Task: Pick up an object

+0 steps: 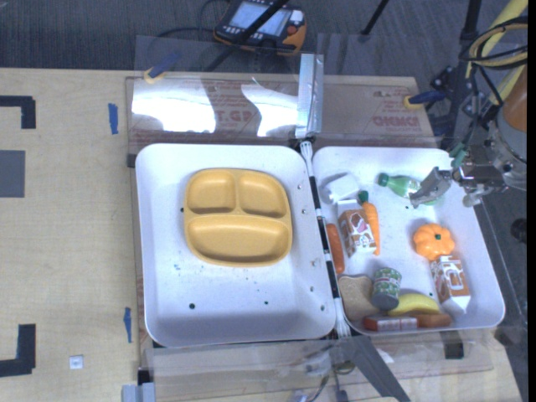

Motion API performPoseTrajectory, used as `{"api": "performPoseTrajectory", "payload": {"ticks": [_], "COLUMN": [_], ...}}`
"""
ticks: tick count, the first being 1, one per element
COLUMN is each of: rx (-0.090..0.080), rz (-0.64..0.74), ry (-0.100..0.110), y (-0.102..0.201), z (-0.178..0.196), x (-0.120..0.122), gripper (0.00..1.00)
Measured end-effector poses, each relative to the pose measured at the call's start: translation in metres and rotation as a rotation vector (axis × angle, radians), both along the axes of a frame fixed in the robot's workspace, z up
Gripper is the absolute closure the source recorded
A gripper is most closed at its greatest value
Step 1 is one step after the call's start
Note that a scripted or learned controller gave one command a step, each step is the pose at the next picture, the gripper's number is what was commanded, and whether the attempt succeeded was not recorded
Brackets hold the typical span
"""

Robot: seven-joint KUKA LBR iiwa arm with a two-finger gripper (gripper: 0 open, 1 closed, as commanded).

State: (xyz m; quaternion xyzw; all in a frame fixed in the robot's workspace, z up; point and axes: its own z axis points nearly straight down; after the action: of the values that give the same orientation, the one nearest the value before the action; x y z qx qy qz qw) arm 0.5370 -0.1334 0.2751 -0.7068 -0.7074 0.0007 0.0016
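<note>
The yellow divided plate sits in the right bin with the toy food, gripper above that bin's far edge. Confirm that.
One thing is off: the yellow divided plate lies in the left bin, alone, as the camera view shows. The toy food, such as the orange pumpkin, is in the right bin, with the gripper above its far edge.

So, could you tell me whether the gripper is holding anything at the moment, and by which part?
Nothing is held. The gripper hangs with its jaws apart over the right bin, just right of the green bottle, and nothing sits between them.
</note>
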Motion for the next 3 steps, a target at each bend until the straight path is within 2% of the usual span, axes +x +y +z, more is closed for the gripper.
{"api": "performPoseTrajectory", "payload": {"ticks": [1,2,3], "rx": [-0.003,-0.001,-0.002], "rz": [0.03,-0.134,-0.136], "ry": [-0.006,-0.002,-0.004], "y": [-0.054,-0.043,-0.043], "z": [-0.176,-0.179,-0.17], "x": [0.015,0.011,0.012], "gripper": [0.0,0.0,1.0]}}
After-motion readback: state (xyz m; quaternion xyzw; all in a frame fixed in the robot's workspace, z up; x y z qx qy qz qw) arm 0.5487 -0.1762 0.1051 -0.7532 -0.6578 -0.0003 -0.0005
